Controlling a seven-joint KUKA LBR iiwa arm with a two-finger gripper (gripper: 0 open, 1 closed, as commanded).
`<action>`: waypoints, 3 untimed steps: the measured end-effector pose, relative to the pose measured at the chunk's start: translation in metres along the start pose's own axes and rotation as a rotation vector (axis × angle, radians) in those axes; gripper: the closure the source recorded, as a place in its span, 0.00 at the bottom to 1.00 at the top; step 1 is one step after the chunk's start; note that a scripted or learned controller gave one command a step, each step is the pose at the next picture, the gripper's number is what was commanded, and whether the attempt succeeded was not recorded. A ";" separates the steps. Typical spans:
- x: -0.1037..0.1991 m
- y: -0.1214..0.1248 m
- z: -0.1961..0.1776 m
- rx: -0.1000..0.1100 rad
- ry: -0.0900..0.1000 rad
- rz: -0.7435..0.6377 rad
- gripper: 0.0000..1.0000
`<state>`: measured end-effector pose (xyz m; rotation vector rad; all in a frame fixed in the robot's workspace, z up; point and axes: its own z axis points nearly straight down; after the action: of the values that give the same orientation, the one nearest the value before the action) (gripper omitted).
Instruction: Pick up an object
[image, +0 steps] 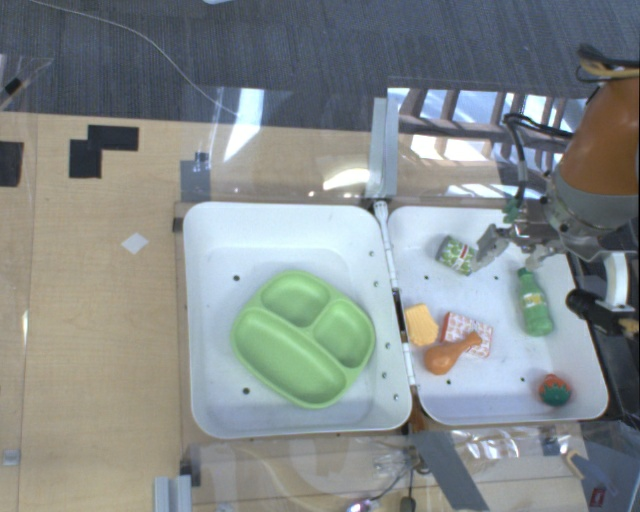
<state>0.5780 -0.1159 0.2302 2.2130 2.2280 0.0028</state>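
First, locate the gripper (512, 248) above the far part of the right bin (590, 412), with its fingers spread apart and nothing held between them. Note the nearest candidates: a small green and white can (457, 254) just beside the left fingertip, and a green bottle (535, 303) lying on its side just beneath the right one.

Select one target before descending. Prefer the bottle, judged the easier grasp owing to its long, narrow body and the bare floor around it. Treat the can as the second choice; expect rolling or skidding under a glancing touch.

Centre the open jaws over the middle of the bottle, across its narrow width, not along its length. Descend straight down until both fingers straddle the body. Close only after reaching that depth. Lift vertically and confirm the bottle between the fingers before counting the pick as done.

Avoid the cluster nearer the divider: yellow block (421, 325), patterned packet (468, 333) and orange drumstick (452, 352), lying touching or overlapping and likely to shift together. Disregard the small red and green item (555, 390) in the near corner and the green divided plate (305, 338) in the left bin (200, 300)
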 end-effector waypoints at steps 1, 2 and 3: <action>0.000 0.055 0.128 0.001 0.000 0.125 0.00; -0.014 0.094 0.142 -0.008 -0.003 0.007 0.00; -0.012 0.097 0.128 -0.016 -0.003 0.000 1.00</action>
<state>0.6755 -0.1269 0.1022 2.2040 2.2183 0.0177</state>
